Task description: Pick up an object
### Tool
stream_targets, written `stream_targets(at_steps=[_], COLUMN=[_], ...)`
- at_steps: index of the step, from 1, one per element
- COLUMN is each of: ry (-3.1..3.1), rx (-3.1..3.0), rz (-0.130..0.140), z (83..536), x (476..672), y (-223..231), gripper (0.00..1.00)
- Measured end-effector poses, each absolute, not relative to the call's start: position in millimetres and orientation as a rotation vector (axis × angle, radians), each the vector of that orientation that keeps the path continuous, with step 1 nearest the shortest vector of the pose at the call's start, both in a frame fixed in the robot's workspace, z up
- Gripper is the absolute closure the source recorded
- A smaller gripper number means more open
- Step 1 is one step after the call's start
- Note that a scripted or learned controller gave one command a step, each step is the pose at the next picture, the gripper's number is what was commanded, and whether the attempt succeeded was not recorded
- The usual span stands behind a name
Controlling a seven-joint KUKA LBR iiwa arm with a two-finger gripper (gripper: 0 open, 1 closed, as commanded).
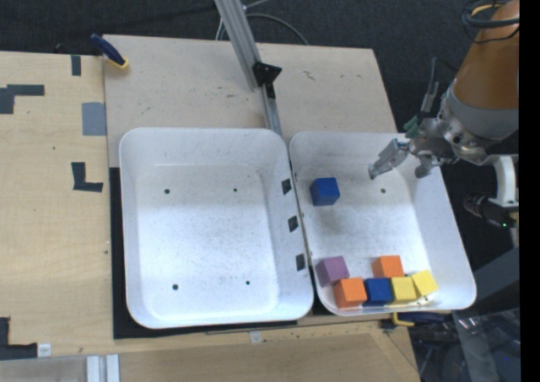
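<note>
Gripper (403, 158) sits over the upper right of the right bin (439, 203), nothing between its fingers (381, 164). Blue cube (325, 191) alone mid-bin, left of the gripper and apart from it. 5 blocks clustered at the near edge: purple block (332, 269), 2 orange, 1 blue, 1 yellow. Left bin (135, 161) beside it.

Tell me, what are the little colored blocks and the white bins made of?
The blue block and the purple one look matte with soft edges and no shine, so probably foam or painted wood; hard to tell which. The right bin and left bin look like smooth molded plastic, with rounded rims, speckled with dark marks.
</note>
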State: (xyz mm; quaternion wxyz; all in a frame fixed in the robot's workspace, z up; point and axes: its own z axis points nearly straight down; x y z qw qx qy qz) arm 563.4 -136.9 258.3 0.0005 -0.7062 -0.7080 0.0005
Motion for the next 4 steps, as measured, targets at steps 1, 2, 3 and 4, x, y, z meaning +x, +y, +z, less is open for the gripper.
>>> stream_targets(at_steps=[1, 2, 3, 4], ry=[-2.224, -2.225, -2.224, -2.231], rx=[-2.213, -2.216, -2.220, -2.214], rz=[0.005, 0.001, 0.003, -0.006], z=[196, 181, 182, 225], x=[611.3, 643.4, 642.5, 647.4], y=[-107, -88, -89, -32], gripper=[0.00, 0.00, 0.00, 0.00])
